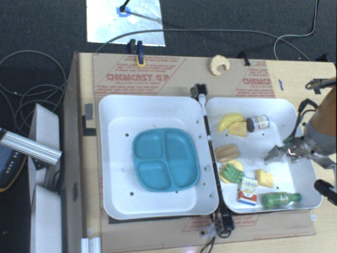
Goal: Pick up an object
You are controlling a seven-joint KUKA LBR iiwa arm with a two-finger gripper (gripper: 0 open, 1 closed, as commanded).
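Hovering over the right bin [293,109], the gripper [279,154] has its fingers apart, gripping nothing; the yellow cheese wedge [265,177] lies just below it, the green bottle [280,198] beyond that, the can [258,123] above

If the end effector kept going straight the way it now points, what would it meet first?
The end effector points toward the view's left, over the right bin. On that line the brown bread roll looks first, past a stretch of bare bin floor. Its height above the bin is unclear, so it might pass over.
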